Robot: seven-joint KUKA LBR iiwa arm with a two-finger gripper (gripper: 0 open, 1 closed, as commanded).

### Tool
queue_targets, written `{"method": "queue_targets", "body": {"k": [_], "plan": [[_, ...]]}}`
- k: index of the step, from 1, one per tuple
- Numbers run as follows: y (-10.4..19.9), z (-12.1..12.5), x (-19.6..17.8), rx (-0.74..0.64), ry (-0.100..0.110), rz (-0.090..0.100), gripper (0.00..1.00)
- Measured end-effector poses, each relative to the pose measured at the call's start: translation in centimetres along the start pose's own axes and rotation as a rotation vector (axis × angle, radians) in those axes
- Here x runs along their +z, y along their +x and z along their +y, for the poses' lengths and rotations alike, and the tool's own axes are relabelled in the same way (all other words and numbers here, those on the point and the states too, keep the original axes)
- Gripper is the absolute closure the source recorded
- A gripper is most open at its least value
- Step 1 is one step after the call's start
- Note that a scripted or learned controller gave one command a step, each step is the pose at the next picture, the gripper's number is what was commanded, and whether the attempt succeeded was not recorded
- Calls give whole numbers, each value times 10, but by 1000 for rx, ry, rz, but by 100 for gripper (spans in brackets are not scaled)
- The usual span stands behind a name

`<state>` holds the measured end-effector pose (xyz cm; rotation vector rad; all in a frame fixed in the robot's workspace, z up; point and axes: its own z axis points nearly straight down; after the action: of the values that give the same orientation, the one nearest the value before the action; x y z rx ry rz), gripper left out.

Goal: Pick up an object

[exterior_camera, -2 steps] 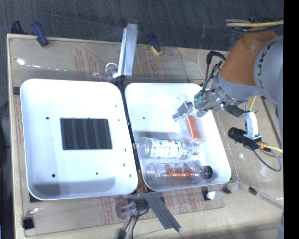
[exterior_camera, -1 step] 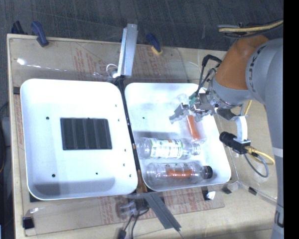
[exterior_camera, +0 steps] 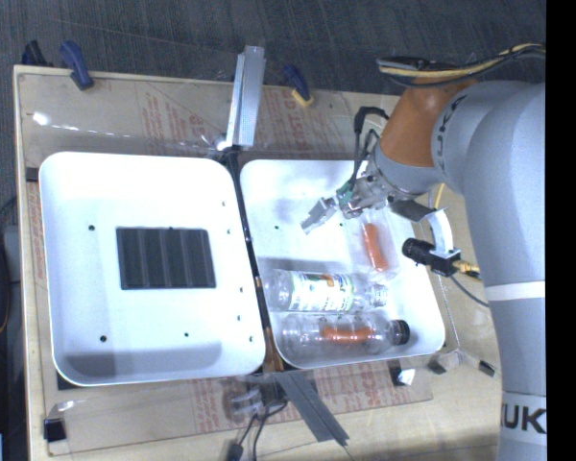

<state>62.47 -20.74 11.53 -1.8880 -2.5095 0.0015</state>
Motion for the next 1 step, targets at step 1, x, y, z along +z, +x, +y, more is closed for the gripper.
{"method": "queue_targets", "body": {"k": [1], "plan": [[4, -19, -86, -60, -1, -1, 0]]}}
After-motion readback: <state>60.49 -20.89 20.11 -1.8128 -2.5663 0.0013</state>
